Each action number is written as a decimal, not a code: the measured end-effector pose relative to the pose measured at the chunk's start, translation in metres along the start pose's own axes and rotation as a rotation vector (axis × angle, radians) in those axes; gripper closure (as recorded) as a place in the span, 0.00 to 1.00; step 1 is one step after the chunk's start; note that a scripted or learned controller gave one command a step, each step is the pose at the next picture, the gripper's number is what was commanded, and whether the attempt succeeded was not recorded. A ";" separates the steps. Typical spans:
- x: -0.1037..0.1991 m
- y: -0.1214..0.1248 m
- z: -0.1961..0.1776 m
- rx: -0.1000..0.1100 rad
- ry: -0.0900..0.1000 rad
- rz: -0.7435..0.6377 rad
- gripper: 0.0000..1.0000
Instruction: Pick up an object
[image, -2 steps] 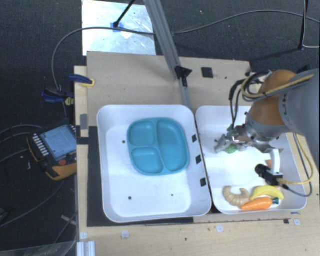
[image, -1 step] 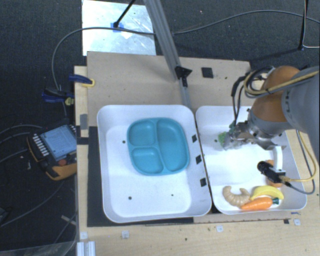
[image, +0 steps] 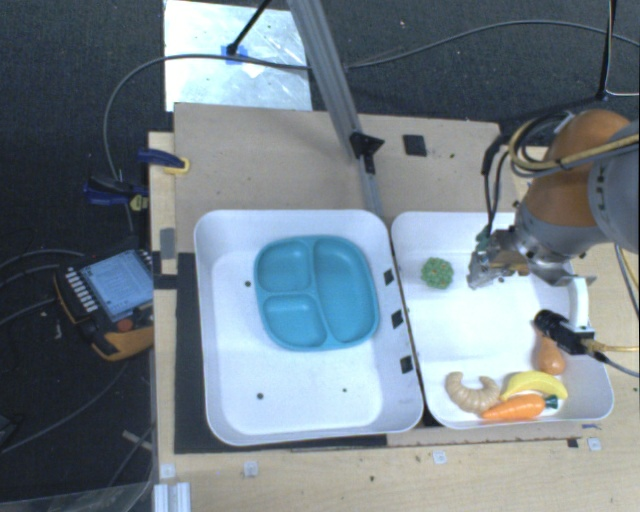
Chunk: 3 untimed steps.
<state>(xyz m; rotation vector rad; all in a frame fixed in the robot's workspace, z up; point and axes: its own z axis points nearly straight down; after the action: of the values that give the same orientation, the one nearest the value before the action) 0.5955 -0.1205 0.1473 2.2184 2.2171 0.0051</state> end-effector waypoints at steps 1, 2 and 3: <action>0.002 0.005 -0.045 -0.001 0.000 -0.005 1.00; -0.001 0.000 -0.106 -0.002 0.000 -0.005 1.00; 0.052 -0.008 -0.092 0.005 0.003 -0.010 1.00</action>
<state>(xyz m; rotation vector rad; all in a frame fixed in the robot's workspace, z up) 0.5867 -0.0684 0.2393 2.2113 2.2321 0.0030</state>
